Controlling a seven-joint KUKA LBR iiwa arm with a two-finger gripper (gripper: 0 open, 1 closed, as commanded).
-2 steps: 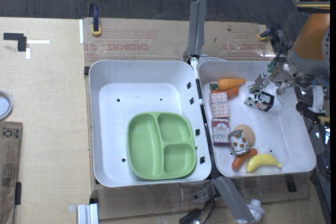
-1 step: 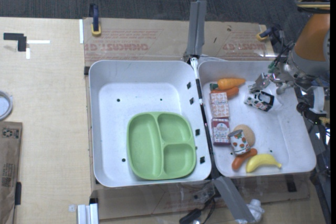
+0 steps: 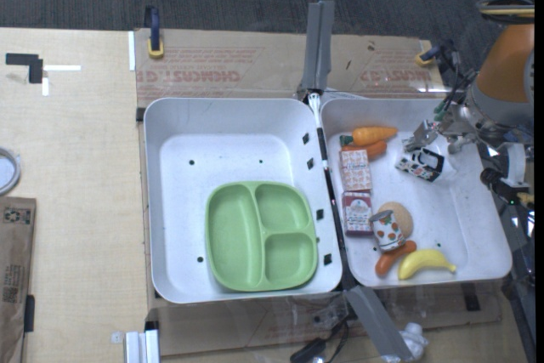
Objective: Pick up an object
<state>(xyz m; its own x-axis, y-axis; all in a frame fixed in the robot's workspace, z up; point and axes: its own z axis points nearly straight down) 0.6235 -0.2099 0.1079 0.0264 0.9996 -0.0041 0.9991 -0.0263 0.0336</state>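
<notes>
Wooden desk [image 3: 68,140], two shallow white plastic bins. End effector [image 3: 425,150] low in right bin [image 3: 476,263], finger state unclear, right over black-and-white printed pouch [image 3: 422,166]; orange plastic carrot [image 3: 374,134] just left, lying left-right.

Mirrored red lettering, seemingly "CHEMCAST GP", is seen on the cardboard sheet [image 3: 229,68] behind the bins. A recycling sign is printed on the brown bag [image 3: 15,255] at left. The small cartons' print cannot be read.

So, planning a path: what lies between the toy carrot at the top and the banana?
In the camera view, a round toy lies between the carrot and banana.
</notes>
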